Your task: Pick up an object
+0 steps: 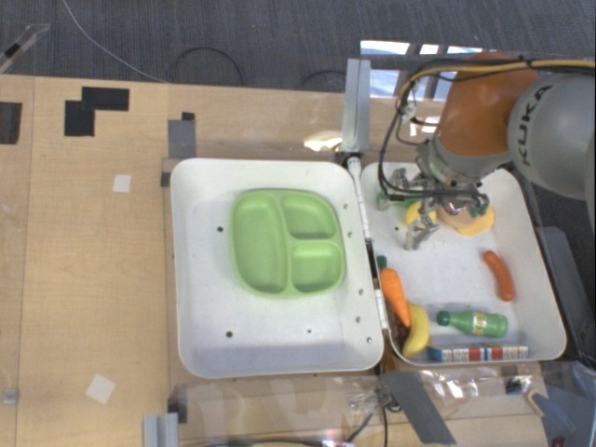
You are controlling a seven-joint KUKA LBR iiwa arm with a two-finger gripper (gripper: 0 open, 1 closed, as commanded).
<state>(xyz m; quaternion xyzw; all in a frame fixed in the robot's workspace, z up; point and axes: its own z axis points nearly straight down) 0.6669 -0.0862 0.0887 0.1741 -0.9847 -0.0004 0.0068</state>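
Looking down through the one camera, I see the grey arm [549,138] with its orange band [480,110] reaching in from the right over the right bin [549,338]. The hand [424,231] hangs low in the upper part of that bin, metal fingers pointing down, just beside a flat yellow and pinkish piece [466,218] that the wrist partly hides. I cannot tell whether the hand is released or clenched, and I see nothing between its tips.

Lower in the same bin lie smooth plastic toy foods: a reddish sausage [500,275] near the right wall, an orange carrot [395,292] along the left wall, a curved yellow banana [416,332] touching the carrot's lower end, a green bottle [477,323] lying on its side, and a long, flat printed box [480,353] against the bottom wall.

The left bin [205,333], shallow, white and round-cornered, holds a glossy green divided plate [287,242] with three compartments.

Both bins sit on a pale wood-grain worktop [84,268] carrying black square marks [93,108]. Beyond it runs dark grey ribbed carpet [233,17] with a thin cable [102,40] across it.
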